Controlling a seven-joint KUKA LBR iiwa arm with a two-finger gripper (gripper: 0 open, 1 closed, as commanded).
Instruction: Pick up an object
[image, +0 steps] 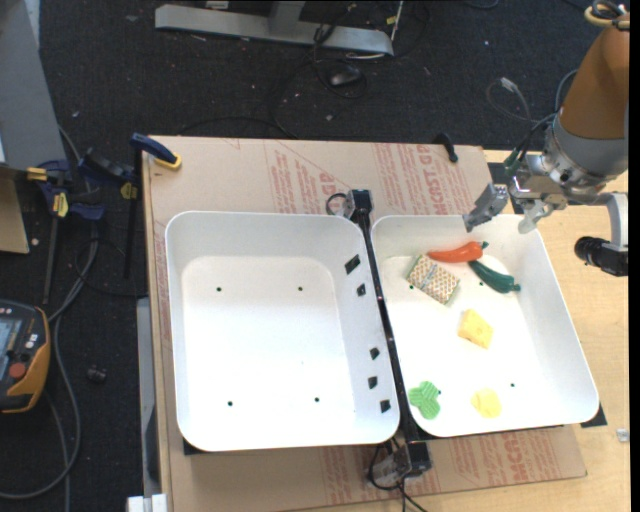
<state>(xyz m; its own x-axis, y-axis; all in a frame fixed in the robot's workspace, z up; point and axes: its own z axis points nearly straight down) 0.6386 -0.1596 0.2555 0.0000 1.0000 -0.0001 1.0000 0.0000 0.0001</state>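
Observation:
My gripper (505, 212) hangs over the far edge of the right bin (560, 330), open, its two fingers spread with nothing between them. Just below it lies an orange-red chilli (456, 253), and to its right a dark green pepper (495, 277). A patterned block (434, 279) rests beside them. Further toward the front sit a yellow cheese wedge (476, 329), a green leafy piece (426, 399) and a small yellow piece (486, 403).
The left bin (265, 330) stands alongside, parted from the right one by a black divider with clips (376, 320). Clamps (75, 180) and cables lie off the bench's left side. A black fitting (604, 254) sits at the right.

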